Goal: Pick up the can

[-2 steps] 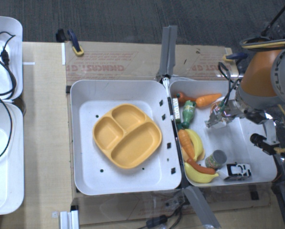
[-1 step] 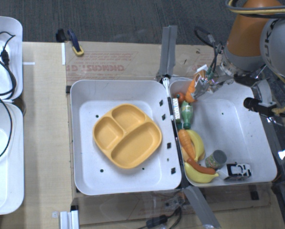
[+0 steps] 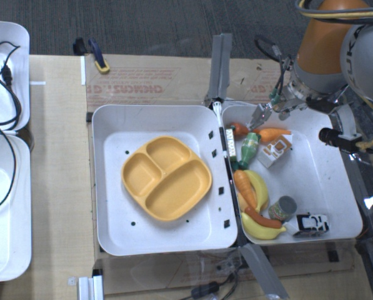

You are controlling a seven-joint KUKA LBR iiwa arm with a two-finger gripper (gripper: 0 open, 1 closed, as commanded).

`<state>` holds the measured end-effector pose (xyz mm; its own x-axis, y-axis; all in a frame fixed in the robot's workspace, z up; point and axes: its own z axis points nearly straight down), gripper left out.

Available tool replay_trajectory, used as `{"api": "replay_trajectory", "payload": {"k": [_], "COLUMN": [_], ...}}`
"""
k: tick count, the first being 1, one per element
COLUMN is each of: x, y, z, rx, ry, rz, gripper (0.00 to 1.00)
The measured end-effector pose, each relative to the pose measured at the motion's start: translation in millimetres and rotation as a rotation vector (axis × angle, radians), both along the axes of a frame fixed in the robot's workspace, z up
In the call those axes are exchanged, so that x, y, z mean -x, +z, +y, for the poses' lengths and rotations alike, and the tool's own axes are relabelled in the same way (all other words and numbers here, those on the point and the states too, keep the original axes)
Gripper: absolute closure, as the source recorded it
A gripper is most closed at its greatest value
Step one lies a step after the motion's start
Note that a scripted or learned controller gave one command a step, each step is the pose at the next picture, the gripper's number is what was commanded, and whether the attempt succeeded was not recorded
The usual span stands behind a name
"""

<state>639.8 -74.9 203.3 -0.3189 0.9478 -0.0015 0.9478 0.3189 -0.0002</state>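
Lying near the front of the right bin, just right of the bananas, the can looks small, rigid, smooth, prob. light; best taken across its round sides. Gripper hovers at far edge, empty; spread unclear.

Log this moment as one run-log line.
task: pick up can | gripper: above right bin's top left, near green bottle | can: lying in right bin beside banana, untouched | status: not grasped

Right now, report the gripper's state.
Gripper: above the right bin's far corner, holding nothing; open or shut cannot be told. The can lies untouched.
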Motion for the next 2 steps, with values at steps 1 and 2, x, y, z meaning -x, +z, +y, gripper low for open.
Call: {"api": "replay_trajectory", "payload": {"k": [1, 2], "x": [49, 62], "y": [-70, -112], "z": [-45, -101], "rx": [0.000, -0.001], "ry": [-0.009, -0.067], "rz": [0.001, 0.002], "gripper": [0.00, 0.00]}}
